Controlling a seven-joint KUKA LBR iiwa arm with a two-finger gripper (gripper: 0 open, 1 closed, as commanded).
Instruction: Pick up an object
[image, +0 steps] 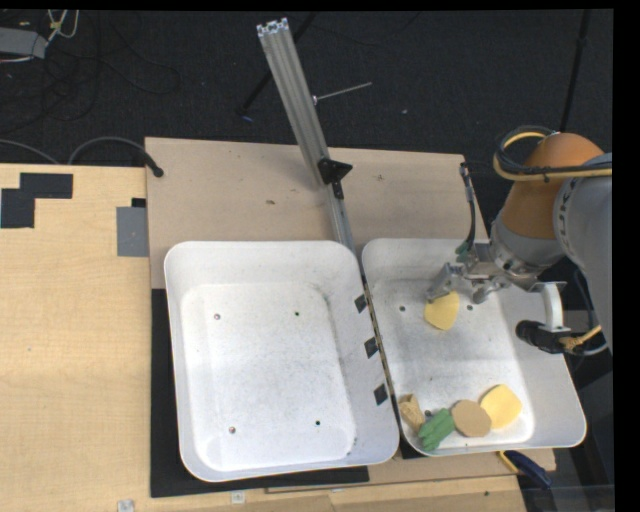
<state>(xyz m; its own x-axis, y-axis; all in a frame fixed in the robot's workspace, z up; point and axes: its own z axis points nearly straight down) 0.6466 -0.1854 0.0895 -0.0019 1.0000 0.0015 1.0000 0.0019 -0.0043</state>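
Nearest you, along the lower edge of the right bin (560, 425), four small things are sitting in a row. A tan crumbly piece (410, 408) is lying at the bin's lower left corner. A green object (437, 429) is lying just beside it. A round tan disc (471, 418) is touching the green object on its right. A yellow block (501, 406) is resting against the disc, toward the lower right of the frame.

Moving up the same bin, you are looking at a pale yellow object (442, 312) in the upper middle of the bin floor. The gripper (462, 285) is hanging directly over it, its metal fingers (446, 282) spreading on either side of the object's top. You cannot tell from here whether they are pinching the object or simply standing around it. The grey arm (590, 215) with its orange band is reaching in from the right edge of the frame.

To the left, the left bin (262, 350) is showing you its bare speckled floor.

Farther back, a slanted aluminium rail (300, 110) is rising from between the two bins toward the top centre of the frame, above the wooden bench (230, 190).
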